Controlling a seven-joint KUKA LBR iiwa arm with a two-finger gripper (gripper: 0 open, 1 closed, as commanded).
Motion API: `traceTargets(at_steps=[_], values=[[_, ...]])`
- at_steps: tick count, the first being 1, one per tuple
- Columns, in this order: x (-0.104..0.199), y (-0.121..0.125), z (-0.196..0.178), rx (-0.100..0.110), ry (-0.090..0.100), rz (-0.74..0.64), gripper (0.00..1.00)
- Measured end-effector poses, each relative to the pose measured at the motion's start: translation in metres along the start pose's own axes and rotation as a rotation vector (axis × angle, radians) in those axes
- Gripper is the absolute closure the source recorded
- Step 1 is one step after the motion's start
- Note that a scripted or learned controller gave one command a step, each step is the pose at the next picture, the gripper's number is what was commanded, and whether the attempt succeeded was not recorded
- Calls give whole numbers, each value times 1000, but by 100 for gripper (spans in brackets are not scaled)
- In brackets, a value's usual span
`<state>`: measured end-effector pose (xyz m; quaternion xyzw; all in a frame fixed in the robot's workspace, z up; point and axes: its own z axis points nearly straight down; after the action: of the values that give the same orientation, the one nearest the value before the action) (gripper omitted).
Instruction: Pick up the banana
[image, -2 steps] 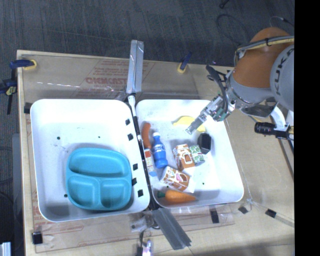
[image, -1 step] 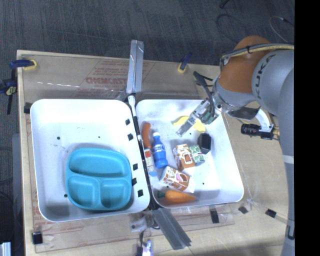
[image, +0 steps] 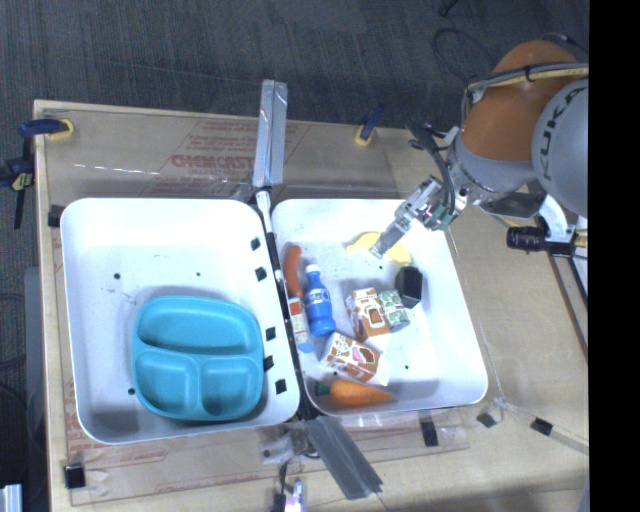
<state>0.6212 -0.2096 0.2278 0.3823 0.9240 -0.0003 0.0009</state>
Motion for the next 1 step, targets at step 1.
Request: traceTargets(at_steps=[1], values=[[-9, 12, 120, 1, 2, -60, 0]])
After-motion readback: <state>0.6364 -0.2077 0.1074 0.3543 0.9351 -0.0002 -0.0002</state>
